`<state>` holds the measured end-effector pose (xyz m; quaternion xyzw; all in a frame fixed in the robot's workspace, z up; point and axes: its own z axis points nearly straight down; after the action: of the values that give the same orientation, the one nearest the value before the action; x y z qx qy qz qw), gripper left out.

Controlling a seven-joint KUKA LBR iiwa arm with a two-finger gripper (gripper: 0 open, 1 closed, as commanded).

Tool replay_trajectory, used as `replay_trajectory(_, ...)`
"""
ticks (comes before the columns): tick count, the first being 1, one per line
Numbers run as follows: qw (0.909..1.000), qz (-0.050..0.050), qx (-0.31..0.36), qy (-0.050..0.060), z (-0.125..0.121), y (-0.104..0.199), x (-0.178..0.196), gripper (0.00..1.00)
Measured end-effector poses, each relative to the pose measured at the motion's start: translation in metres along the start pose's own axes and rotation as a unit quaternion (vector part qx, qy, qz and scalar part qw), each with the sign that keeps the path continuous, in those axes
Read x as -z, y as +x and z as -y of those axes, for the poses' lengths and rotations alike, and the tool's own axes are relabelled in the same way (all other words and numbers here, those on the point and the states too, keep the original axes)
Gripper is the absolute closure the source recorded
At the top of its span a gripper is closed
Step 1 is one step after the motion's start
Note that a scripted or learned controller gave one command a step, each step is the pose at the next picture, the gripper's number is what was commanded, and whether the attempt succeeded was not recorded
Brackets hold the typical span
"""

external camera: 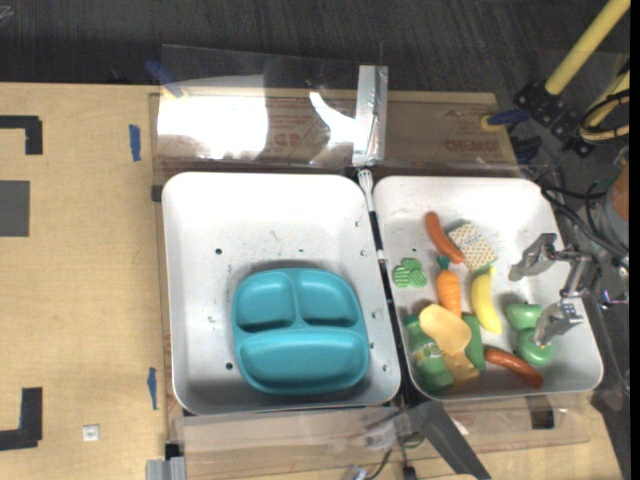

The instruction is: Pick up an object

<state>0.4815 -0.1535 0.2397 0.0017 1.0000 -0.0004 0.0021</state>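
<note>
I see my metal gripper [553,290] at the right of the frame, fingers spread wide and holding nothing, just above the green plastic toy pepper [528,328], ready to grab it.

**Bench of pale board under dark carpet**

The bench top [80,298] is light brown board, running from nine o'clock across the lower frame. Black tape marks [22,134] sit on it at nine and seven o'clock, with short blue tape strips [134,142] nearer the middle. Dark grey floor [280,8] fills the twelve o'clock band. A clear plastic sheet [260,113] towards twelve o'clock catches bright glare from overhead light. A yellow pole [590,33] slants at two o'clock.
</note>
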Motion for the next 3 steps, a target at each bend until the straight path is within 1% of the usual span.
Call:
replay_trajectory(1, 1.0000, 0.000, -0.010, 0.000, 0.003, 0.001, -0.130, 0.00)
replay_trajectory(2, 0.9999, 0.006, 0.011, 0.000, -0.057, -0.060, -0.150, 0.00)
replay_trajectory(3, 0.9966, 0.005, 0.082, 0.001, -0.060, -0.115, -0.151, 0.00)
